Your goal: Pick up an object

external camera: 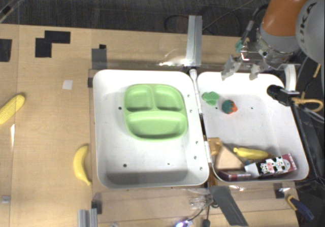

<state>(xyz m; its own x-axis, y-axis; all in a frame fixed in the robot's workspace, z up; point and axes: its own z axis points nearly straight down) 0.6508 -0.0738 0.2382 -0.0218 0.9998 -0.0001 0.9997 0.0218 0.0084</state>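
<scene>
The end effector (239, 70) is seen at about 1 o'clock in the view, poised over the far rim of the right bin (264, 119). Its two fingers are spread apart, and nothing is held between them.

No object has yet been picked; the step in hand is judged to be the approach. Candidates are found in the right bin: a green piece (210, 97) and a small red-and-green ball (229, 107) near the far left corner, at roughly 7 o'clock from the end effector, and a heap at the near wall, at 6 o'clock, made up of a yellow item (251, 153), a tan block (227, 160) and a patterned box (273, 165).

The left bin (106, 119) is taken up by a green tray (154, 110). Two bananas (81, 164) (11, 109) lie on the tabletop (45, 134) at 9 o'clock, well apart from the arm.

The next move is judged to call for a descent toward the ball or green piece, these being nearest and clear of clutter, with the fingers kept wide until the object is straddled.
</scene>
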